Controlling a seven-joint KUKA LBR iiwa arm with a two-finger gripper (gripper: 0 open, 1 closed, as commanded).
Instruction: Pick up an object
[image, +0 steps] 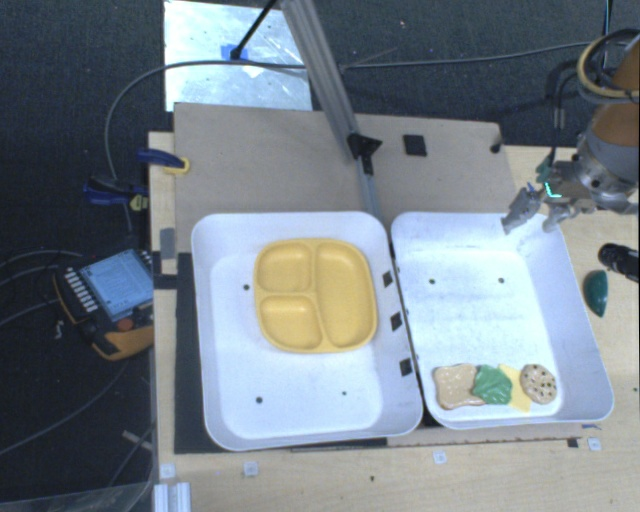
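Reaching in from the right, the arm (612, 110) is cut off at the frame edge; its gripper (534, 212) hangs open above the right bin (480, 300)'s far rim, holding nothing. Toy foods (495, 385) lie in a left-to-right row along that bin's near edge.

Two white bins (300, 415), smooth plastic by the look, the right one (500, 300) scuffed dull across its floor. Yellow divided plate (316, 296): matt plastic. Bench top (260, 160) flat, brown, matt like cardboard. Gripper (536, 208) bare grey metal, faintly shiny.
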